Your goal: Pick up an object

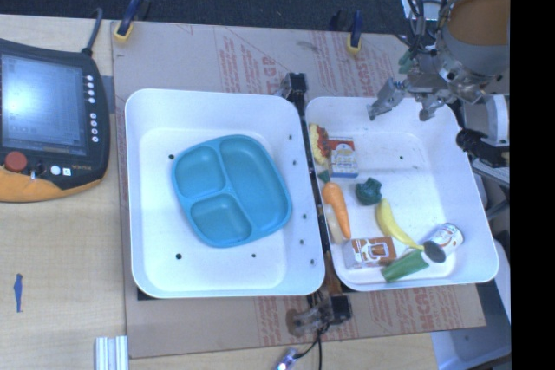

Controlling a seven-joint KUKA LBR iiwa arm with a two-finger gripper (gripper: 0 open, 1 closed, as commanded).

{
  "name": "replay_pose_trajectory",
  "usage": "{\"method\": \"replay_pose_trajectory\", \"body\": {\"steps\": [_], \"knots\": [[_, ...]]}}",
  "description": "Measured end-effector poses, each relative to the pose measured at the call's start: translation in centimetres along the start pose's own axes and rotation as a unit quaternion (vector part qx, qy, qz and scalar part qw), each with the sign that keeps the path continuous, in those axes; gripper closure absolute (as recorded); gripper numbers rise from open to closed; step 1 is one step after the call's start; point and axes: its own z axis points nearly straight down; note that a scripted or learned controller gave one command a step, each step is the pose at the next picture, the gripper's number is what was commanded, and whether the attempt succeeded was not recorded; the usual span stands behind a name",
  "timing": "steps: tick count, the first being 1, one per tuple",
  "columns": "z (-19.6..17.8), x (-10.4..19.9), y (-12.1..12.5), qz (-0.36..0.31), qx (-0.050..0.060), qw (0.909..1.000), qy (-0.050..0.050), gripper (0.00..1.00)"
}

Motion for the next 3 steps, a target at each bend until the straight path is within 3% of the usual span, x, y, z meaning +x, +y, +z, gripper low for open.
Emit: {"method": "replay_pose_trajectory", "body": {"steps": [1,2,3], "knots": [[5.4,-0.1,-4.0,0.0,0.0,1.0,-0.001,0.0],[14.0,-1.1,-4.5,0.0,0.001,1.0,0.0,0.0],[15.1,-0.5,-7.4,0.0,0.0,1.0,0.0,0.0]]}}
